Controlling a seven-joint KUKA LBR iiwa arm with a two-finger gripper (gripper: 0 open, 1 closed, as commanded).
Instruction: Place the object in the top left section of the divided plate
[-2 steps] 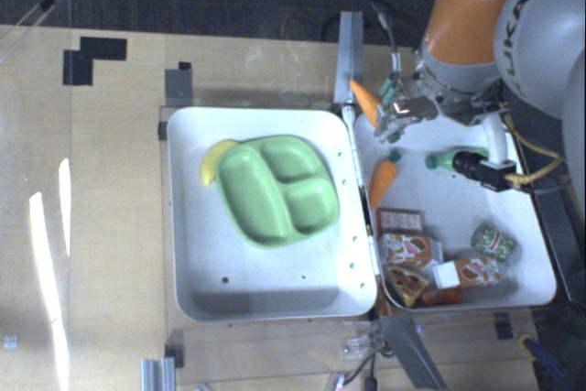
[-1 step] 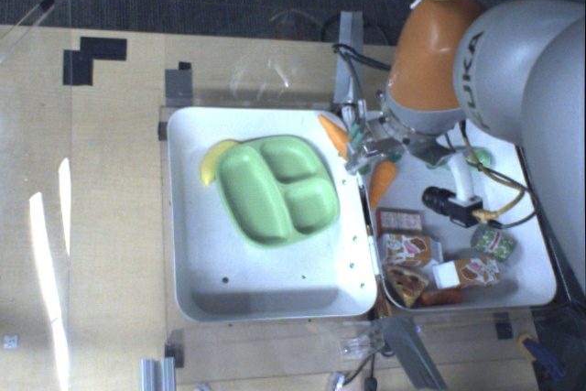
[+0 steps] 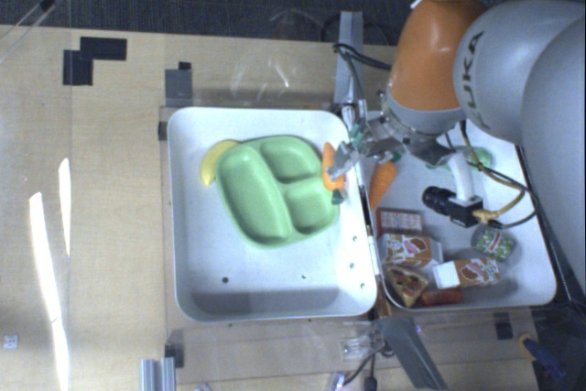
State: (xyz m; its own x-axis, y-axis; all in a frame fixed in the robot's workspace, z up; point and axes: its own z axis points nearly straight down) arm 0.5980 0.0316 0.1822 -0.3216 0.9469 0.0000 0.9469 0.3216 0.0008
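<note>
An orange carrot-like object looks clamped in the gripper jaws at the green divided plastic plate rim; released here, it'd probably tumble off.

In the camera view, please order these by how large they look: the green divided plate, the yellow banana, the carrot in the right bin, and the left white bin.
1. left white bin
2. green divided plate
3. and 4. yellow banana and carrot: unsure, since the plate covers part of the banana.
</note>
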